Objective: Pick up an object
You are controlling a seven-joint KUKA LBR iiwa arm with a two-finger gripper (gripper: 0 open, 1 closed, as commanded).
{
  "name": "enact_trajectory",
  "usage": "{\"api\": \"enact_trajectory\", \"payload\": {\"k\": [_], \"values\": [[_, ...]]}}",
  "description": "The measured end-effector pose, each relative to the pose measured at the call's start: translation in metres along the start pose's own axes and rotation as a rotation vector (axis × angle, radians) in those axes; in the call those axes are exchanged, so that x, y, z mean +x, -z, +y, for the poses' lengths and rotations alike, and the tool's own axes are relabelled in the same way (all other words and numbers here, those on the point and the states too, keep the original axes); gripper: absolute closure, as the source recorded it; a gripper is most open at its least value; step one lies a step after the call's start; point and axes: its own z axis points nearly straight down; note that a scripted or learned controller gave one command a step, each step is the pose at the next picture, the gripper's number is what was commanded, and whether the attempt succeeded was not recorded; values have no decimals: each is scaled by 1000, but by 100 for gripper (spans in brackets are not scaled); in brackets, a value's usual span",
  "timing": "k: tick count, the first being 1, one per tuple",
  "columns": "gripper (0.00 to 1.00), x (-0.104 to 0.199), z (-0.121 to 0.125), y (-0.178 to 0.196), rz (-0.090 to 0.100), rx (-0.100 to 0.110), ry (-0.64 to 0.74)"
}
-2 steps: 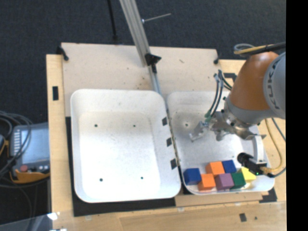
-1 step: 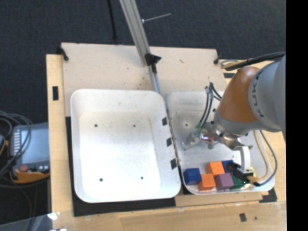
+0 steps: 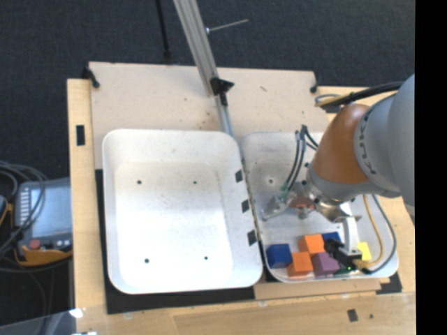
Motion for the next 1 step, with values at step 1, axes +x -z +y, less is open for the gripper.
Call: {"api": "enact_trajectory", "payload": {"k": [1], "values": [[100, -1, 1, 12, 1, -4, -8]]}}
